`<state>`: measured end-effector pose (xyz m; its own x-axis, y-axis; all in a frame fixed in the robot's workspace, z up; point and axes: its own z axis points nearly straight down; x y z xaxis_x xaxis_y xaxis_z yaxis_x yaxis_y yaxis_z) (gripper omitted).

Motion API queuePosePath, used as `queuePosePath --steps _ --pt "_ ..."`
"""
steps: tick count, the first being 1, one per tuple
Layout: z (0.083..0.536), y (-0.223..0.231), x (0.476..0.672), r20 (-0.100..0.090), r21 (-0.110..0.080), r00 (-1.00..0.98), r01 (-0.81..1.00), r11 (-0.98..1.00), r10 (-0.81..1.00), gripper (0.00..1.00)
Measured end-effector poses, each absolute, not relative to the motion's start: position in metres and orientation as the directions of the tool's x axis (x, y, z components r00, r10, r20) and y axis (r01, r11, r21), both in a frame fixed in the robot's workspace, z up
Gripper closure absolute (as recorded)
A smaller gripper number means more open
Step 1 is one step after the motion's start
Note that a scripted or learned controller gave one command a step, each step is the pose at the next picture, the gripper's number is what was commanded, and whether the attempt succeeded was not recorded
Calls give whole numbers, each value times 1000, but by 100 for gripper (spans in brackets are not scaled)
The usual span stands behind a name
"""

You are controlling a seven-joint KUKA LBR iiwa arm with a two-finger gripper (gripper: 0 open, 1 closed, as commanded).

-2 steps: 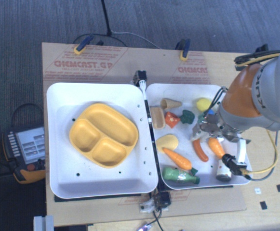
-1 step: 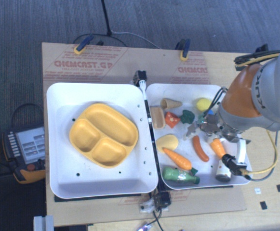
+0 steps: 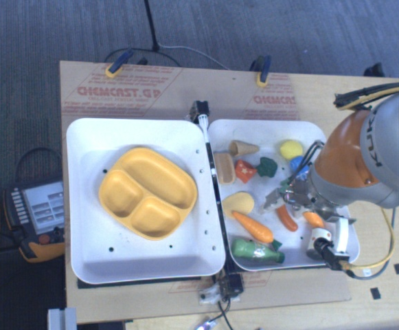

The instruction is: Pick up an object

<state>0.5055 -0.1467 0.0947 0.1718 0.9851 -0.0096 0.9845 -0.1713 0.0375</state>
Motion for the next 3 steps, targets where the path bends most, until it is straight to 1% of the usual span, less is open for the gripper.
queuePosePath --steps 1,2,3 --pt "105 -148 505 -10 36 175 984 -174 985 100" --pt "105 -148 505 -10 35 175 984 -174 985 0" --pt "115 -148 505 -10 33 175 984 -174 985 100"
